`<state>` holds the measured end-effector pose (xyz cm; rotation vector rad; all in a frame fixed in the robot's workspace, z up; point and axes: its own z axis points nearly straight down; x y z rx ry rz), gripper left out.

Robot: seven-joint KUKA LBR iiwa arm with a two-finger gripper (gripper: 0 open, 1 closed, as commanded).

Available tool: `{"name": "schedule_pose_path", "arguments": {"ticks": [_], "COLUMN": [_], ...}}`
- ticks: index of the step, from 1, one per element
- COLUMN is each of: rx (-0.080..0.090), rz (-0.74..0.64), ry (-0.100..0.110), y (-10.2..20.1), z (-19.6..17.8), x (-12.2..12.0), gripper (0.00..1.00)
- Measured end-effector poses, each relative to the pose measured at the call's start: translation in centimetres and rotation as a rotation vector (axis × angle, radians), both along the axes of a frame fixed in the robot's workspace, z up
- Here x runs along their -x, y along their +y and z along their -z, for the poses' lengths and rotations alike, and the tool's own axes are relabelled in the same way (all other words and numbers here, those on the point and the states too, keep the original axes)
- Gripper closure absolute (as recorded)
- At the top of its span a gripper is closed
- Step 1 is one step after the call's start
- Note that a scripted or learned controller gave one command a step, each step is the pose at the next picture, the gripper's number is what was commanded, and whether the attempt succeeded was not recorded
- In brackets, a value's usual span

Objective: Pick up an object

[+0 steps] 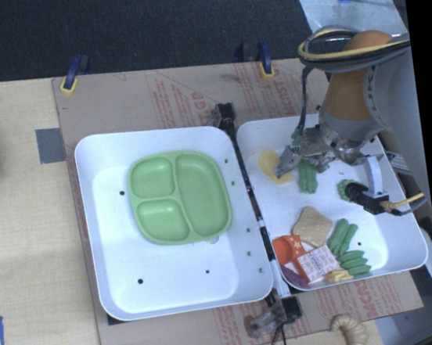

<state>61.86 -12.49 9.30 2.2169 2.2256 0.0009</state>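
On the wooden desk (pixel 30 255), the left white bin (pixel 108 221) holds a green three-compartment plastic plate (pixel 180 196), while in the right white bin (pixel 403 242) the jaws (pixel 297 159), spread, hang over a pale yellow toy piece (pixel 268 164) beside a green pickle-like piece (pixel 308 178).

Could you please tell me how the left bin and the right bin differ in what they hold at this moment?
The left bin holds one thing, a green divided plate lying flat; the right bin holds several small items, among them a yellow piece and a bread slice. The gripper is over the right bin, not the left bin. Both are shallow, white and side by side.
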Motion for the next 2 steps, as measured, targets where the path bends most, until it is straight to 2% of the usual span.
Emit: {"name": "schedule_pose_path", "arguments": {"ticks": [1,2], "rx": [0.001,0.000], "rz": [-0.002,0.000], "ry": [-0.001,0.008], "y": [-2.6,-2.5], "z": [0.0,0.1], "x": [-4.0,0.3], "gripper": [0.00,0.00]}}
